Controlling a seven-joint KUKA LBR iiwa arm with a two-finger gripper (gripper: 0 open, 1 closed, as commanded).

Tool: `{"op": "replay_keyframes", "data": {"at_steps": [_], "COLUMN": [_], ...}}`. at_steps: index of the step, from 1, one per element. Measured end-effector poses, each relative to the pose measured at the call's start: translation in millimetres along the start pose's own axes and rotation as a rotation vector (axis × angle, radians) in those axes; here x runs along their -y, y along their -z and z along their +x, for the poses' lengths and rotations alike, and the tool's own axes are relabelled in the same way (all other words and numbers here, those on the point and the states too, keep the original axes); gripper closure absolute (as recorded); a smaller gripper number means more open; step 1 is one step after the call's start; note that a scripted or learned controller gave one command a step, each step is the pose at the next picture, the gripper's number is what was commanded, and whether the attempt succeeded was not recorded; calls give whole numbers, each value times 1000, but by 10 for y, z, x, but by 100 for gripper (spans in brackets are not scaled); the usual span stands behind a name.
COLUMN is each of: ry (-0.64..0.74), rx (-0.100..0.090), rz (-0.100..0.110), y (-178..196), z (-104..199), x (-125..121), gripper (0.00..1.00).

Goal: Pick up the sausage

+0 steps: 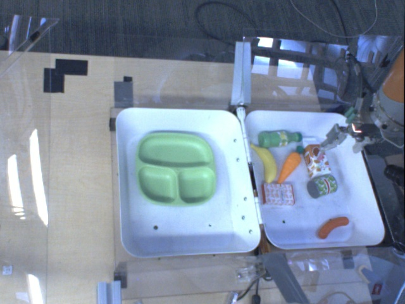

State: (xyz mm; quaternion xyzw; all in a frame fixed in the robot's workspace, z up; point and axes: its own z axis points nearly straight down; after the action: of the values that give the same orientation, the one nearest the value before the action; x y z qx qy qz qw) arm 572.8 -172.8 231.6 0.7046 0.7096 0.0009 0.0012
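Observation:
The sausage (pixel 333 227) is a small orange-red link lying flat near the front right corner of the right bin (pixel 364 233). My gripper (pixel 346 140) hovers over the far right part of that bin, well behind the sausage. Its two fingers stand spread and open, with nothing between them. One fingertip (pixel 333 137) points toward a red and white carton (pixel 316 161).
The right bin also holds a green bottle (pixel 279 138), a banana (pixel 266 162), a carrot (pixel 290 166), a green can (pixel 323 185) and a red snack packet (pixel 278 194). A green divided plate (pixel 176 168) lies in the left bin (pixel 190 239).

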Motion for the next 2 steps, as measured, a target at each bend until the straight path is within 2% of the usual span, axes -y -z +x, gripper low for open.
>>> {"op": "replay_keyframes", "data": {"at_steps": [1,2], "ry": [143,200], "rx": [2,1], "rz": [-12,-7], "y": [-997,-1201], "z": [399,513], "x": [-240,-377], "gripper": [0,0]}}
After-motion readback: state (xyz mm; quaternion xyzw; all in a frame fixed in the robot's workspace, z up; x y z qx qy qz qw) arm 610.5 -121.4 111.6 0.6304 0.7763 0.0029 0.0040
